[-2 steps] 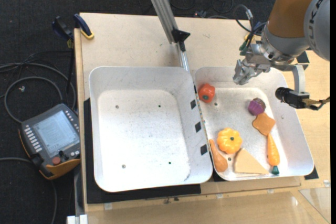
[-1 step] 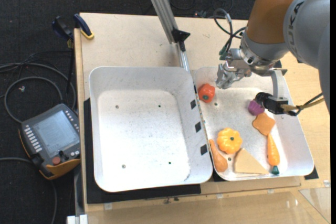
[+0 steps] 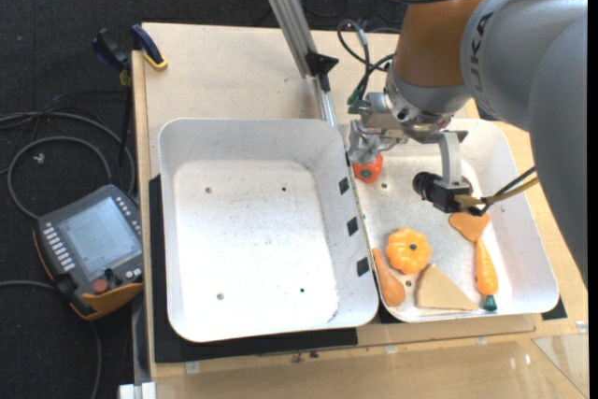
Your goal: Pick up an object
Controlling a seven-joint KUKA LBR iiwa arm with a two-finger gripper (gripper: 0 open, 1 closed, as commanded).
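Hovering low in right bin (image 3: 523,201), arm's jaws (image 3: 366,150) above small orange-red object (image 3: 368,168); jaw state unclear.

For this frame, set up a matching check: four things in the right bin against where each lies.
Things:
1. pumpkin
2. wedge
3. carrot
4. small red-orange piece

Places:
A. under the tool, by the bin's left wall
B. near the right wall, green tip toward the front
C. front of the bin, just below the pumpkin
D. middle of the bin, between the left wall and the carrot

Pairs: 1-D, 2-C, 3-B, 4-A
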